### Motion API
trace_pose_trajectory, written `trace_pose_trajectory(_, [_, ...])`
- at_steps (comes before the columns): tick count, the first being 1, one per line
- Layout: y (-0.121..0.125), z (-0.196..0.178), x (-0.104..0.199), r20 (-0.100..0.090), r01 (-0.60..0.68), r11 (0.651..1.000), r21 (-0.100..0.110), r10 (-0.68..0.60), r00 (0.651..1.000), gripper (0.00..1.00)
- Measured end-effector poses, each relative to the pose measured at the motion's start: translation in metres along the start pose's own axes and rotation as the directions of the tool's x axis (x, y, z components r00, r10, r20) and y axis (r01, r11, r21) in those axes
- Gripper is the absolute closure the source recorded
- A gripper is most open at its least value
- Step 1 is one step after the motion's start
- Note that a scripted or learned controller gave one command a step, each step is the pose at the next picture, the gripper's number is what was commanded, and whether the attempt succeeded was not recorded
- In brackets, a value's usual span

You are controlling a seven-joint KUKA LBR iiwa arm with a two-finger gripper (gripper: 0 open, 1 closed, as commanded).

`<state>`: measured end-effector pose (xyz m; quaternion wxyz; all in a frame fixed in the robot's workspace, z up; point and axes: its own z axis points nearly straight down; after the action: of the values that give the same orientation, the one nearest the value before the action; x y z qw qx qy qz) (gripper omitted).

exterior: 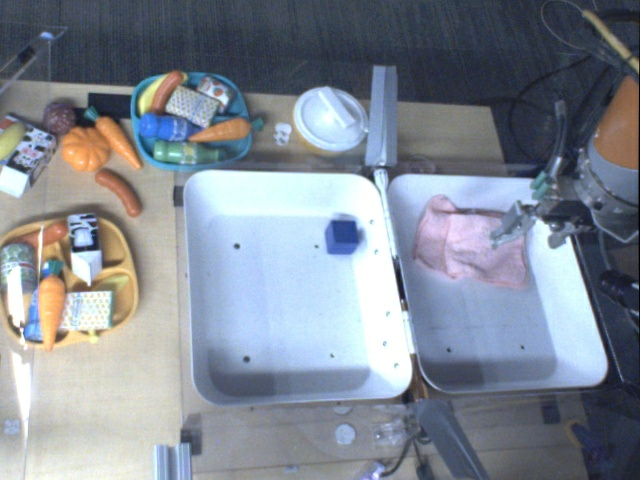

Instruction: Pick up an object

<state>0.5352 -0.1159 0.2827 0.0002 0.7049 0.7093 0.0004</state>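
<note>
Jaws of the grey two-finger gripper (pixel 512 226) sit over the right white shallow bin (pixel 560 368), toward its far right corner, at the right edge of the crumpled pink cloth (pixel 470 243). Can't tell if the jaws are open or closed; the tips blur into the cloth, and no fabric is clearly between them. Can't tell touching or just above either.

Step, by my read: approach/descend onto the cloth, grasp not confirmed. Next move likely needs the jaws pressed down into a fold of the cloth and closed on a bunch of it before lifting; flat fabric could slip out, so a raised wrinkle is the better target.

Largest to smallest: wooden tabletop (pixel 150 388) carries both bins. Left white shallow bin (pixel 290 368) touches the right one along the middle seam. The cloth lies in the far half of the right bin, nearer its far left corner than the near edge, spreading left from the jaws. A small blue cube (pixel 343 235) lies in the left bin, far right part, well apart from the jaws and across the seam.
</note>
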Motion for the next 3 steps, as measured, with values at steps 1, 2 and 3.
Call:
trace_pose_trajectory(1, [0.022,0.182,0.027,0.0,-0.155,0.988,0.001,0.155,0.988,0.0])
trace_pose_trajectory(2, [0.073,0.194,0.018,0.001,-0.011,1.0,-0.01,0.012,1.0,0.0])
trace_pose_trajectory(3, [0.107,0.196,-0.045,0.003,0.17,0.985,-0.005,-0.17,0.985,0.0])
